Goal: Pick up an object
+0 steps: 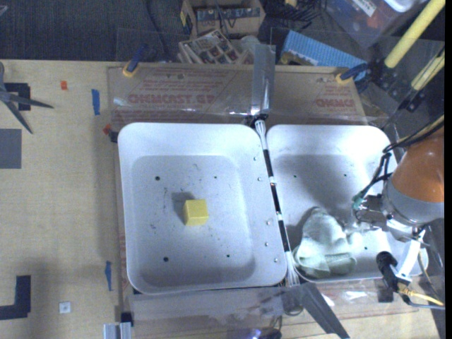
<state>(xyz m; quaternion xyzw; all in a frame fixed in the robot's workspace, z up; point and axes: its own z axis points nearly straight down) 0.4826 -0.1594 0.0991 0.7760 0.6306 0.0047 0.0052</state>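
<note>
Crumpled pale cloth (321, 244), blurred and without clear long axis, at six o'clock in right bin (311, 147); gripper (359, 217) just at its three o'clock, grip not discernible, arm (420, 182) cut off by frame edge; yellow block (196, 212), edges slightly skewed, mid left bin (141, 154).

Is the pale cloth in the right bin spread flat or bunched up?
Bunched up. The cloth sits as a crumpled heap with folds and shadowed creases in the near left corner of the right bin, beside the gripper.
</note>
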